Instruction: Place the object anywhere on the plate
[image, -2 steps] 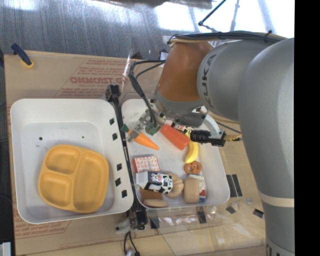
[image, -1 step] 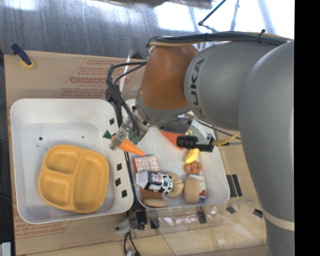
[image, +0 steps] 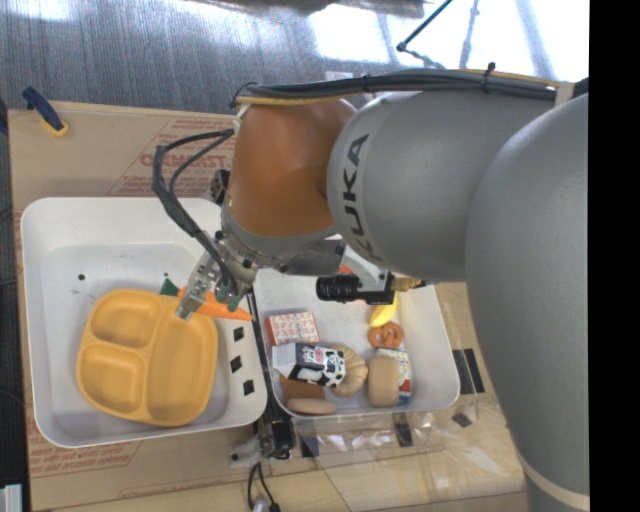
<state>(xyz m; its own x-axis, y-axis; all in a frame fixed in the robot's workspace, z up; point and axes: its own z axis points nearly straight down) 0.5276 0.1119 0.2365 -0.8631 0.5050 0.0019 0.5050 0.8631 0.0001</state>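
A yellow divided plate (image: 145, 355) lies in the left bin (image: 60, 250). An orange toy carrot (image: 232, 312) with a green top hangs at the plate's upper right rim, lying across it. My gripper (image: 208, 295) reaches down from the orange wrist band and stands right over the carrot. Its pale finger (image: 194, 296) is on the carrot's left side and the dark one on its right, shut on the carrot's middle. The wrist hides the carrot's far side.
The right bin (image: 440, 350) holds several toy foods: a small red-and-white box (image: 293, 327), a black-and-white piece (image: 320, 366), a tan bread loaf (image: 383, 381), a pretzel-like piece (image: 385, 336). The big grey arm covers the right of the view.
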